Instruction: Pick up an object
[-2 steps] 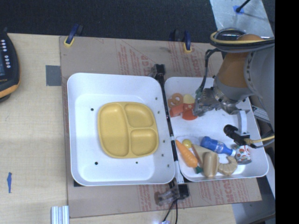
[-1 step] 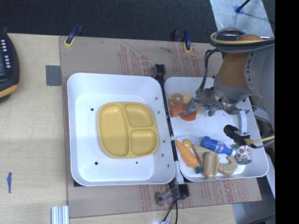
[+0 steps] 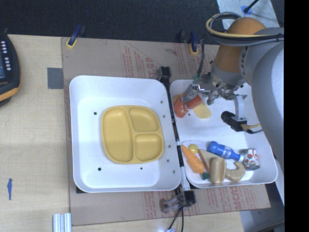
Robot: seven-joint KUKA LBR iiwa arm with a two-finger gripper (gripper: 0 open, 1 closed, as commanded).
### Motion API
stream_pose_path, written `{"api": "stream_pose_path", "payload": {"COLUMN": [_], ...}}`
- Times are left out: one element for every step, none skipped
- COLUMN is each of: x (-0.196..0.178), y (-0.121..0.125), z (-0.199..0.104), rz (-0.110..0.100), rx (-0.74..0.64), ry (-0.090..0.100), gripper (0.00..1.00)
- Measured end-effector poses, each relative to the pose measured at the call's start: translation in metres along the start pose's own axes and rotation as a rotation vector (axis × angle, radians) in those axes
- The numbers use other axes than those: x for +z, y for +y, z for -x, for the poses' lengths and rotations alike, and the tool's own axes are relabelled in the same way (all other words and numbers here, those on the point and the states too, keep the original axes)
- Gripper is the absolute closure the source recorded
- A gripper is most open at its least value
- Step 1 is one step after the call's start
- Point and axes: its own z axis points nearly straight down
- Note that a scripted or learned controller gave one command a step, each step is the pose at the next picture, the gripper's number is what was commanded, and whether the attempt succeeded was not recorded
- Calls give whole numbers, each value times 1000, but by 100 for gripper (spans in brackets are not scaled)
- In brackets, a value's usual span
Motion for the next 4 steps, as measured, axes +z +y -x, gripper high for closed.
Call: {"api": "stream_pose_path", "payload": {"x": [-11,11,14,14], "y": [-2,-91,-90,-164], "z": [2,44,41,53], "rz": [-5,-1,-4,-11], "rx": [-4,8,6,7], "ry": [-1,-1,0,1], "gripper": [100,100,0,0]}}
